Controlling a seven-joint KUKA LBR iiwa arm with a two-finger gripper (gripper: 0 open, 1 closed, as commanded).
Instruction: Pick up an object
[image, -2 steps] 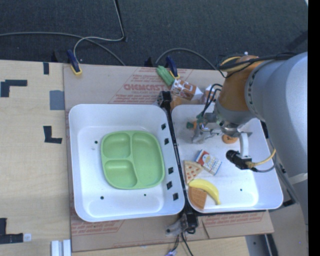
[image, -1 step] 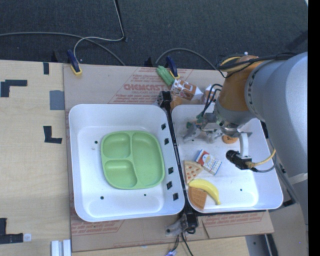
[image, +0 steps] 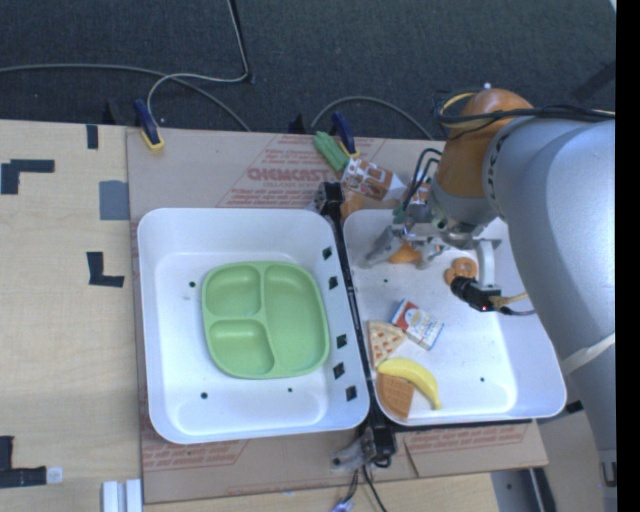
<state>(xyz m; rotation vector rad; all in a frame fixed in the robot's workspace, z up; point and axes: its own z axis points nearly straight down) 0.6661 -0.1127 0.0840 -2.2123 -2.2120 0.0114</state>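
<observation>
My gripper (image: 404, 244) is low over the far left part of the right bin (image: 520, 385). It stands open, and a small orange object (image: 405, 255) lies between its spread fingers. A second small orange piece (image: 462, 268) lies just to the right of it. Nearer the front of this bin are a small white, blue and red carton (image: 415, 324), a pizza slice toy (image: 383, 342), a yellow banana (image: 413, 380) and a brown round piece (image: 395, 399). I cannot tell whether the fingers touch the orange object.
The left bin (image: 170, 290) holds a green divided plate (image: 265, 318). A brown snack packet (image: 368, 180) and a green item (image: 330, 150) lie on the cardboard behind the bins. The black divider (image: 346, 290) runs between the bins. Cables trail at the back.
</observation>
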